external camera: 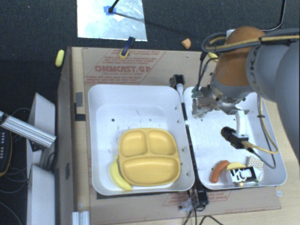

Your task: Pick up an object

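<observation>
a silver sheet [101, 21] lies on dark carpet [33, 27] beyond the cardboard [123, 68].

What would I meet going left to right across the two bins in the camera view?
Banana → yellow divided plate → gripper → orange sausage → black-and-white packet.

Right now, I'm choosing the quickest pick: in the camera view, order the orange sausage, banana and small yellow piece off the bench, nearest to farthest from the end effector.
From the end effector:
1. orange sausage, same right bin, front.
2. banana, left bin, front corner.
3. small yellow piece, on the floor, far left.
</observation>
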